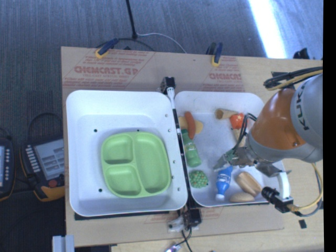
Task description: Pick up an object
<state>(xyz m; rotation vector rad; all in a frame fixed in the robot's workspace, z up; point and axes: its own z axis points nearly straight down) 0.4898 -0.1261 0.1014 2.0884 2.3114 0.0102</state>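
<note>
Robotics lab, by look of it. Plywood bench with board clamped by yellow-handled clamps; two white bins side by side; teach pendant on grey carpet; cables trailing; KUKA-marked arm overhead.

A green three-compartment plate lies in the left white bin. Behind that bin, a yellow-and-blue clamp grips the cardboard sheet at its far edge, with a second clamp further right. Left of the bin, a teach pendant rests on the carpet.
</note>
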